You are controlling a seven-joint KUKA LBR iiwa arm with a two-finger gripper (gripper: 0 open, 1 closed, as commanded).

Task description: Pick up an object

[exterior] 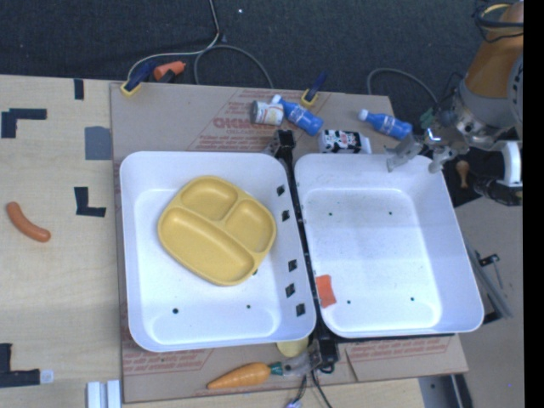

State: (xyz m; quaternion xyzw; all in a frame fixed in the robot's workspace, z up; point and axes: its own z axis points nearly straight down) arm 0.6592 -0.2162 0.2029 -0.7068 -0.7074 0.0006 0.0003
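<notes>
1. Near edge of the counter [59, 177]: a carrot [240, 375] lies just outside the bins, below the left one.
2. Right bin [387, 325]: a small orange-red piece [325, 291] sits near its left wall. Only pickable thing in that bin.
3. Left bin [140, 253]: a yellow divided plate [218, 229] lies flat, upper middle.
4. Far left, well apart from the bins: a sausage-shaped toy [28, 222].
5. Behind the bins: a blue bottle [301, 116] beside a white one, a second blue bottle [387, 124], and a black-and-white carton [344, 142].
6. Gripper [419, 154] hangs at the right bin's far right corner, fingers apart, nothing between them; probably above the rim, though height is hard to judge at this slant.
7. Risks:
   - Straight descent from here lands on the bin rim or bare floor; nothing lies under it.
   - The orange-red piece is thin and hugs the wall; fingers could hit the divider or slide off it.
   - The plate is wide and flat; likely too broad for the opening unless taken by the rim.
</notes>
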